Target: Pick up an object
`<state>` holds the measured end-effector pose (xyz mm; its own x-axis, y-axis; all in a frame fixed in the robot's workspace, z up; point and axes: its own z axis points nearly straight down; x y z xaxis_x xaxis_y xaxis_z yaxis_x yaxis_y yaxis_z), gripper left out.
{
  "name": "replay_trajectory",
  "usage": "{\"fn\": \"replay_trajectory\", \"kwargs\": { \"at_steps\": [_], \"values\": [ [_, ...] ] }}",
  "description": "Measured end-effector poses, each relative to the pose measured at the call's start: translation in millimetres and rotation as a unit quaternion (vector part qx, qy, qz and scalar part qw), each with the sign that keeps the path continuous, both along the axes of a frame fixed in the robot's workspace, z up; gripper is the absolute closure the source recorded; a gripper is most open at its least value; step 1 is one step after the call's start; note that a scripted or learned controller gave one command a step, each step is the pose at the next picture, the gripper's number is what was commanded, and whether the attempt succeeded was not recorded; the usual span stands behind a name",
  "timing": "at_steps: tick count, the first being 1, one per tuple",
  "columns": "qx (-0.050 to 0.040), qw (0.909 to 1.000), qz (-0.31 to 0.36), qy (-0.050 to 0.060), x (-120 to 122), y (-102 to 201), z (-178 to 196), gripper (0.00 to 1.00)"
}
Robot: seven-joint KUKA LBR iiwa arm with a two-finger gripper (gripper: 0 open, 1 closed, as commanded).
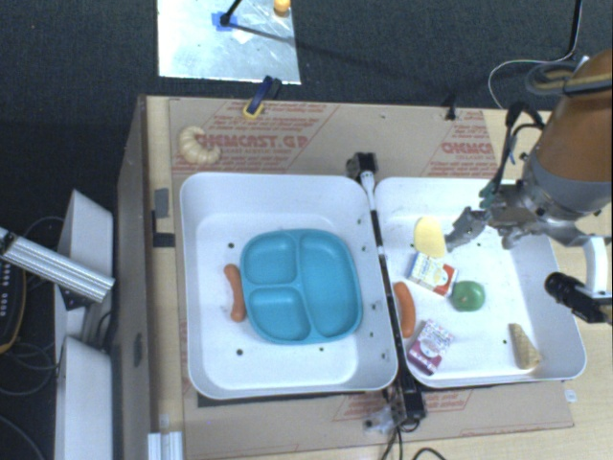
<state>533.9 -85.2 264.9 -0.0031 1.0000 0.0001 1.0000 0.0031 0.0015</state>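
My gripper (490, 232) hangs over the back of the right bin (551, 257), open, with nothing between its fingers. Its left fingertip (465, 228) is just right of a yellow piece (430, 237) lying in that bin. Below the yellow piece lie a white and red packet (432, 274), a green ball (467, 296), an orange sausage (405, 309), a purple and red packet (430, 344) and a tan wedge (523, 345) near the front right corner.
The left bin (215, 353) holds a blue divided plate (300, 285) with a second orange sausage (235, 292) to its left. A ridge between the bins (381, 266) separates them. A pale curled thing (198, 144) lies on the cardboard behind the left bin.
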Motion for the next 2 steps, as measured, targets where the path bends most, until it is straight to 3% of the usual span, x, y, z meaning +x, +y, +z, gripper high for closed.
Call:
{"fn": "replay_trajectory", "kwargs": {
  "at_steps": [2],
  "values": [
    [-0.0002, 1.0, -0.001, 0.0, 12.3, -32.1, -180.7, 0.0]
  ]
}}
